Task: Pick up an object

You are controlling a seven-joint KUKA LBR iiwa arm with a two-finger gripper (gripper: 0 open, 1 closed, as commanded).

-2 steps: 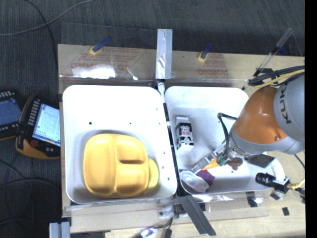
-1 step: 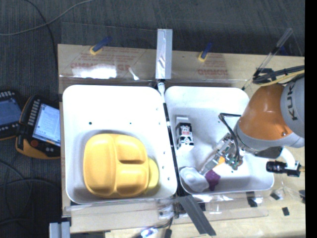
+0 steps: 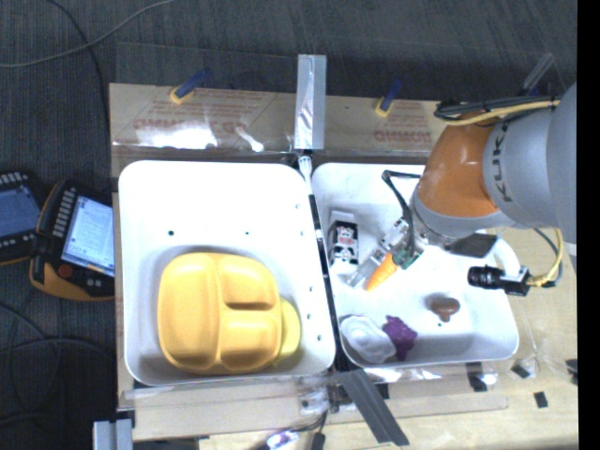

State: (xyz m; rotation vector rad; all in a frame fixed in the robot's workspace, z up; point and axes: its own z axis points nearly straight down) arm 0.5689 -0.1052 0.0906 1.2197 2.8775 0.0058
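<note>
One orange carrot-shaped object [image 3: 381, 271] lies in the right bin [image 3: 487, 340], directly under the gripper [image 3: 401, 249], whose tip appears to touch its upper end; whether the gripper is released or clenched cannot be told from this view, so a grasp cannot be claimed. Just beside it to the left lies a small black-and-white item [image 3: 344, 239]; nearer the front wall are a white cloth [image 3: 366, 337] with a purple object [image 3: 401, 334] touching it, and a brown piece [image 3: 443, 305] well apart. The left bin [image 3: 187, 195] bears a large yellow moulded tray [image 3: 220, 310]. Likely risks: the tapered, tilted object slipping out on closure, or being pushed toward the neighbouring item.
</note>
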